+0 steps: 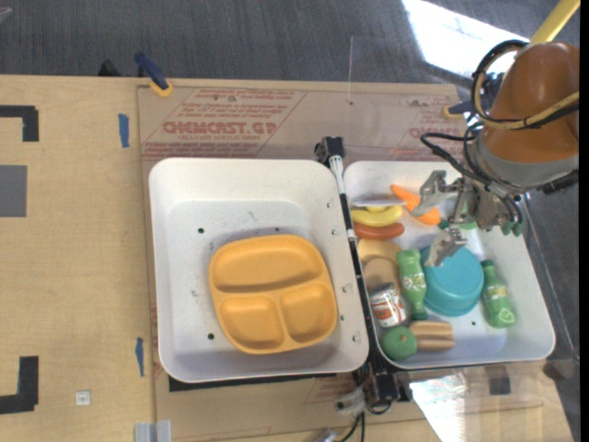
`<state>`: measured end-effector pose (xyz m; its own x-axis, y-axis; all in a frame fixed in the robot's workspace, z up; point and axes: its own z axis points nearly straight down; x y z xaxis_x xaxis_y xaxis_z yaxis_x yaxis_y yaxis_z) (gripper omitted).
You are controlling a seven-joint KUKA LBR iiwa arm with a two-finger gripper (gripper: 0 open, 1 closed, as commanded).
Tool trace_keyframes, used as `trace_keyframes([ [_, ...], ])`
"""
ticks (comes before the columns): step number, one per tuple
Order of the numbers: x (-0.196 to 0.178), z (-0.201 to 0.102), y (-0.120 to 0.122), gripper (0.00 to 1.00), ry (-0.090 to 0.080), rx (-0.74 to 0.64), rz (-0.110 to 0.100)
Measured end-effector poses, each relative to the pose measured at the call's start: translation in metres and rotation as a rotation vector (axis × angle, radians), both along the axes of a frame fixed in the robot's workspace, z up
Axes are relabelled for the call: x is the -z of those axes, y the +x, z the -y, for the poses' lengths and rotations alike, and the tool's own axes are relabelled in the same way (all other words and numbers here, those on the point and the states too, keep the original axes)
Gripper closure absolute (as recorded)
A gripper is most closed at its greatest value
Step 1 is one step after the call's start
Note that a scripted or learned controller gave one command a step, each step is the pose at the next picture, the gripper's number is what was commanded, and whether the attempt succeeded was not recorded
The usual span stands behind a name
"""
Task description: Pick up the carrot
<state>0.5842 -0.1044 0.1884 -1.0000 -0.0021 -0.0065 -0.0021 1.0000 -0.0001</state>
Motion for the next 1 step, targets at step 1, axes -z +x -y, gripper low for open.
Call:
trace_keyframes([
  [1, 0.094, 0.0345, 0.0465, 0.0, 0.0, 0.04, 0.0],
])
